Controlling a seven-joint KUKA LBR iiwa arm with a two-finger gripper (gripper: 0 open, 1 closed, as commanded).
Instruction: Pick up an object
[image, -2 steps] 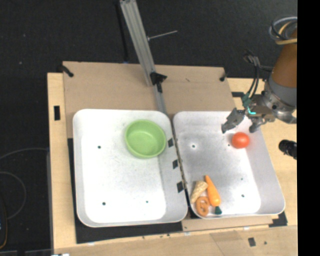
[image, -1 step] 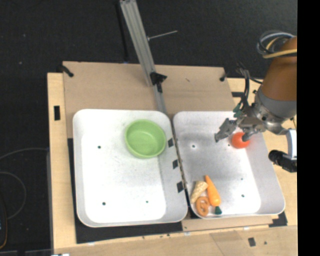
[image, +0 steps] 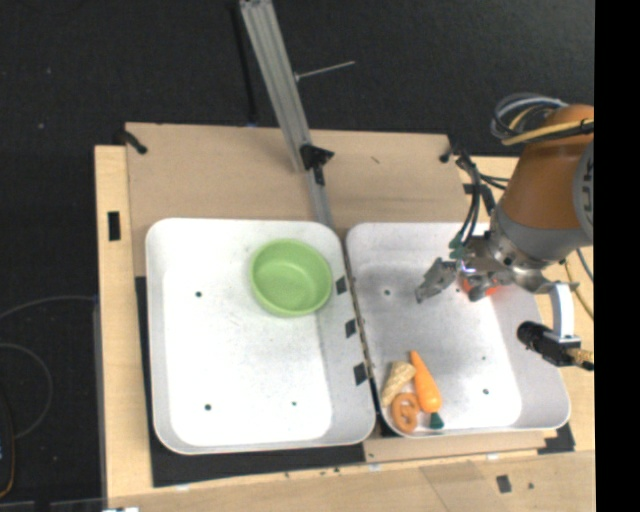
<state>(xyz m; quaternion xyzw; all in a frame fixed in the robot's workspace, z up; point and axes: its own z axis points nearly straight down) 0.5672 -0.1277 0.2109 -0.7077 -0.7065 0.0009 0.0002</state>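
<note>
An orange carrot (image: 425, 382) lies in the right bin (image: 500, 400), near its front left corner. Against the carrot rest a beige piece (image: 397, 377) and an orange ring-shaped piece (image: 405, 410). A green bowl (image: 291, 278) sits upright in the left bin (image: 190, 350), towards its back right. My gripper (image: 457, 285) hangs over the back middle of the right bin, well behind the carrot group. It is open, and nothing is between its fingers.
A slanted metal pole (image: 285, 100) rises from behind the wall where the two bins meet. A black fitting (image: 548, 343) sticks out at the right bin's right rim. The bins sit on a tan board (image: 230, 170).
</note>
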